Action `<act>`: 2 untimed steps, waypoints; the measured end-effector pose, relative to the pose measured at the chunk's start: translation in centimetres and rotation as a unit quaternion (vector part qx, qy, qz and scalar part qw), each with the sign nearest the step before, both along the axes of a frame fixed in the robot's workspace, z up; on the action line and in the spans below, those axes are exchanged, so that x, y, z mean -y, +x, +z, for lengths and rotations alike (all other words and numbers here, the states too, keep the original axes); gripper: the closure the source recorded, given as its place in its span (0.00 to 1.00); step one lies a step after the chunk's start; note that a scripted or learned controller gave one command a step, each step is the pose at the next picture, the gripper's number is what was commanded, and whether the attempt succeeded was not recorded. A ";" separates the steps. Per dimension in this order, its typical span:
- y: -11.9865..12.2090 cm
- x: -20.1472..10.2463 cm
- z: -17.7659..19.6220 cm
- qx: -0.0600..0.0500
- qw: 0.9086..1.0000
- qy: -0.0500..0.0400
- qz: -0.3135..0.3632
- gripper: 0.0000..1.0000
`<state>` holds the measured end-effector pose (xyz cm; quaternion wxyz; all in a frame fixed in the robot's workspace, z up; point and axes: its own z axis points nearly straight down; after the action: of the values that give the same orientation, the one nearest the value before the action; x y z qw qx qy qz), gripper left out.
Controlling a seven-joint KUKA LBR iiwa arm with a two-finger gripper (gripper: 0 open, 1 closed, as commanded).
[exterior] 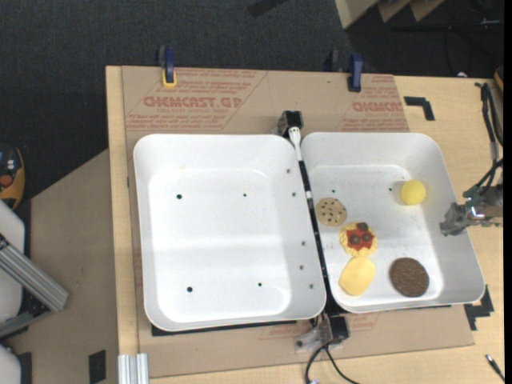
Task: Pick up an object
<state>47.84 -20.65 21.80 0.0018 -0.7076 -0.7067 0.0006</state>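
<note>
**Approach pending: nothing picked, five candidates in the right bin**

The gripper is seen at the right edge of the right bin, just over its rim, with the arm reaching in from the right. How the pincer stands cannot be told; it is too small and dark against the rim. Nothing is seen held in it.

All candidates lie in the right bin. A yellow ball sits at the far right, nearest the gripper and well apart from the rest. A speckled cookie lies by the divider between the bins. Just nearer than it sits a small yellow and red toy, and nearer again a yellow lemon-shaped piece, which appears to touch or almost touch the toy. A dark brown round cookie lies near the near right corner. The left bin holds nothing to pick.

Judgement: the step in hand is the choice of target and the descent. The ball is best placed, standing alone, but it is likely to roll, so the pincer should be centred over it and closed slowly. The flat cookies would probably need to be gripped across their edges, low to the floor. The toy and lemon pair is best avoided, since one may be nudged by a finger aimed at the other. A lift should be counted only once the thing is seen between the fingers.
</note>
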 end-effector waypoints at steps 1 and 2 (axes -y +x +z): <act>0.1 1.8 0.1 0.003 1.000 -0.002 0.000 1.00; 0.1 1.7 -0.3 0.001 1.000 -0.001 0.000 1.00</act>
<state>47.90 -22.38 21.45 0.0006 -0.7073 -0.7070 0.0002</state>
